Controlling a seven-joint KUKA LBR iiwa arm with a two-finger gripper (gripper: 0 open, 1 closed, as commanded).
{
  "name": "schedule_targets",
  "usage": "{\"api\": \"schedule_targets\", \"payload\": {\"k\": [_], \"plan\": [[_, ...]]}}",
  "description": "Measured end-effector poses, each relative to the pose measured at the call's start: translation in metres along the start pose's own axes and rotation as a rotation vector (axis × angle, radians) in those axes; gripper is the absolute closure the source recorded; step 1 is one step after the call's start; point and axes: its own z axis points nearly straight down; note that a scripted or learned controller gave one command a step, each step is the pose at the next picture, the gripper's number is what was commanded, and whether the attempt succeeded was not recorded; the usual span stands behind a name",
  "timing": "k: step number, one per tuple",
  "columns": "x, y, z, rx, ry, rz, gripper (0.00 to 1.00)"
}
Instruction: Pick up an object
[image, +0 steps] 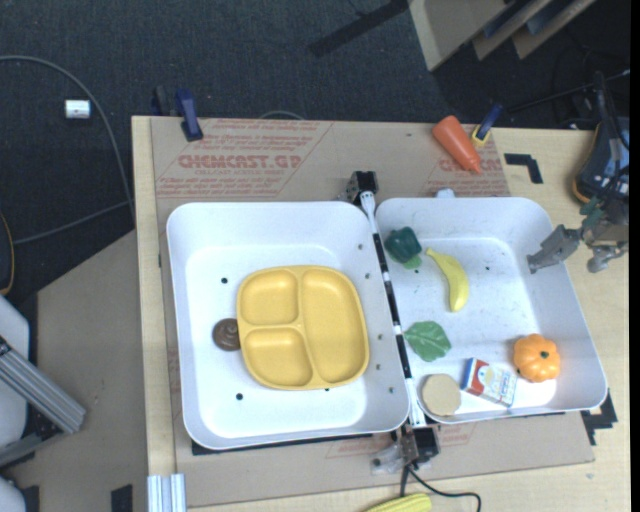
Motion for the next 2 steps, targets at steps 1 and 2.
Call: {"api": "schedule_targets", "payload": {"k": [1,2], "plan": [[0.064,0.022,0.084,0.002,0.002,-0.001,0.0],[0.055,0.073,0.187,0.001,0.001,0.0,0.0]]}}
